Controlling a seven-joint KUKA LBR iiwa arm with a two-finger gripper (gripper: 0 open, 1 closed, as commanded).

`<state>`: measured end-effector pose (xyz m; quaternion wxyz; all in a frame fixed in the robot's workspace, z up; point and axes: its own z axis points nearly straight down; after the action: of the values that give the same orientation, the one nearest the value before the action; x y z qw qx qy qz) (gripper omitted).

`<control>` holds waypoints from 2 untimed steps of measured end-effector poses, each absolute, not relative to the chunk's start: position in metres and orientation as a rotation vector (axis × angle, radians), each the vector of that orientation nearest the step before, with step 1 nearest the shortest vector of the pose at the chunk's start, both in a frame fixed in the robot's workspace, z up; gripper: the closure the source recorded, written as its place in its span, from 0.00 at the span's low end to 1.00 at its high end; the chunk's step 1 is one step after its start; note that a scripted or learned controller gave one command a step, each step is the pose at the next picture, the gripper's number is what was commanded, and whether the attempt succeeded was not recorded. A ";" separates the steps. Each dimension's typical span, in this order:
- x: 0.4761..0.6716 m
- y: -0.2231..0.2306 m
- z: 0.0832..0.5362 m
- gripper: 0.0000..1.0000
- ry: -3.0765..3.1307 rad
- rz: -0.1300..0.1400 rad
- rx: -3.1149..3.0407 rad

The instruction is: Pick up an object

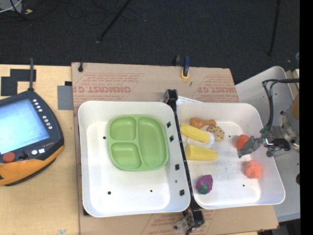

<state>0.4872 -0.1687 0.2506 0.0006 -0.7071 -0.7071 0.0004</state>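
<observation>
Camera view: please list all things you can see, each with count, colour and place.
Shallow plastic bins: 2, white, side by side on the bench.
Divided plastic plate: 1, green, in the left bin.
Toy corn cob: 1, yellow, right bin, near the divider.
Yellow wedge-shaped toy: 1, right bin, below the corn.
Toy chicken drumstick: 1, brown, right bin, top.
Toy cookie: 1, tan, beside the corn.
Round toys: 2, orange-red, right bin, right side.
Purple toy: 1, right bin, bottom.
Control pendant: 1, grey and orange, far left.
Gripper: 1, grey, over the right bin.
</observation>
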 end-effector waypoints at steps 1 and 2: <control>0.488 -0.168 0.207 0.00 -2.217 0.006 -2.214; 0.483 -0.172 0.144 0.00 -2.215 0.007 -2.213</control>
<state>0.4830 -0.1715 0.1444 0.0049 -0.7068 -0.7074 0.0022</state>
